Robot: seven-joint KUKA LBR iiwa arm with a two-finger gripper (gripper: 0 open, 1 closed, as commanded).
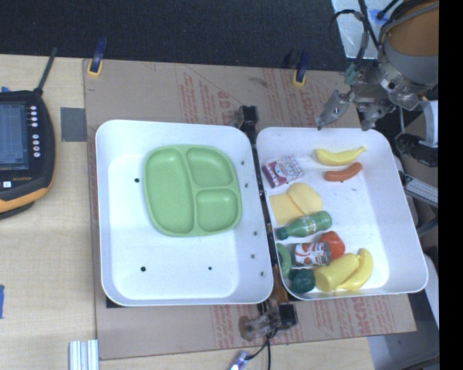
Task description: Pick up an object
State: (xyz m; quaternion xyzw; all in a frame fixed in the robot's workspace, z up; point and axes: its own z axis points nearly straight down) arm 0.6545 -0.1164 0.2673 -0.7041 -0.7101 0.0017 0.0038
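Crosswise, banana (339, 156), tip toward gripper (346, 114).

Even, bright overhead light is washing the white bins (108, 206) slightly; shadows are staying soft, detail is looking mildly blurred.

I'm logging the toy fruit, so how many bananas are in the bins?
2. One banana lies near the right bin's far edge, just above a sausage. The other banana sits in the pile at the near edge. That pile could hide more.
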